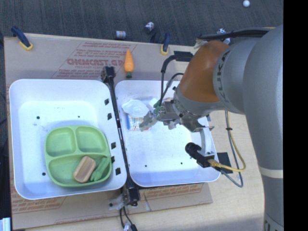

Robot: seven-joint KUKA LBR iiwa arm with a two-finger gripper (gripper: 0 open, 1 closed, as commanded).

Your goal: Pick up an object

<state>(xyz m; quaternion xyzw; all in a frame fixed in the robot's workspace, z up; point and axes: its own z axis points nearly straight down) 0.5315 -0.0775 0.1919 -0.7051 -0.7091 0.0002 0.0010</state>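
Two shallow white bins on the bench. Left bin point(24, 129) holds a green three-compartment plastic tray point(77, 153) with a tan bread-like block point(84, 169) and a green leafy piece point(100, 169) in its front compartment. Right bin point(163, 177) holds the likely target: a crumpled clear plastic bottle with a blue-and-white label point(136, 113), lying near the bin's back-left corner, close to the divider.

Gripper point(153, 117) is low in the right bin, its tip right at the bottle's right side. Can't tell from this angle if the claw is open or closed, or if any part of the bottle sits inside it, since the wrist covers most of it. No confirmed grasp.

Judgement for this step:
- Bottle is thin and squashed, so it will likely flex and slide. Straddle the body across its narrow axis, not the end.
- Go low enough to get around it, close slowly.
- Left wall is close; watch clearance on that side.
- Lift straight up and check that the bottle rises with it before calling it a pick.

Small orange carrot-shaped toy point(128, 61) lies on the cardboard behind the bins.
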